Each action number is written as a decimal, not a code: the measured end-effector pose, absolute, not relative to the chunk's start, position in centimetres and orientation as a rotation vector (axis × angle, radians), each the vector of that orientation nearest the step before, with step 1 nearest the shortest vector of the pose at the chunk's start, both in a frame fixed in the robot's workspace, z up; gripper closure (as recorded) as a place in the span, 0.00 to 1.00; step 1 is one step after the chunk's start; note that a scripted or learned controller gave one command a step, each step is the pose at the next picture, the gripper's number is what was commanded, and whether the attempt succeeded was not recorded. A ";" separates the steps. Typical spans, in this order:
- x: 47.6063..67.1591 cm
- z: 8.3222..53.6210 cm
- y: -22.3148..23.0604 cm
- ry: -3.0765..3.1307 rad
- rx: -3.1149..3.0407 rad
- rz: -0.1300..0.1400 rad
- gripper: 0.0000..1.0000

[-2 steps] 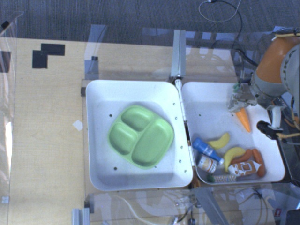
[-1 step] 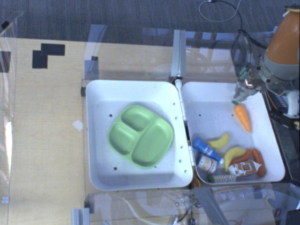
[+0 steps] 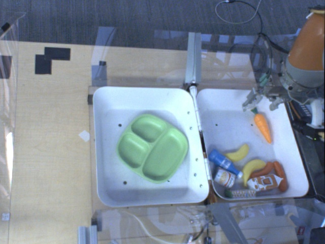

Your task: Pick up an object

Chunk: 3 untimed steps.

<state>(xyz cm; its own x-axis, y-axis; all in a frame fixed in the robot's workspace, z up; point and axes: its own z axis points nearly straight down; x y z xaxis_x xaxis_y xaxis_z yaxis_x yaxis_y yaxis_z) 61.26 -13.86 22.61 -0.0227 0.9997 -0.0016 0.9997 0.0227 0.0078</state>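
My gripper (image 3: 262, 103) hangs over the far right part of the right bin (image 3: 223, 105), its fingers spread open with nothing between them. An orange toy carrot (image 3: 263, 127) lies just below and in front of the fingertips, apart from them. Nearer the front of this bin lie two yellow bananas (image 3: 238, 153) (image 3: 252, 169), a blue bottle (image 3: 220, 160), a small can (image 3: 224, 177) and a red-orange ketchup bottle (image 3: 267, 181). A green divided plate (image 3: 153, 147) rests in the left bin (image 3: 104, 136).
The bin's far wall and a metal divider (image 3: 192, 60) stand close behind the gripper. Cables (image 3: 238, 9) trail at the back right. Bare white floor of the right bin (image 3: 223, 131) lies left of the carrot.
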 end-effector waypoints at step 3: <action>61.1 9.0 -19.2 2.443 1.976 0.026 0.00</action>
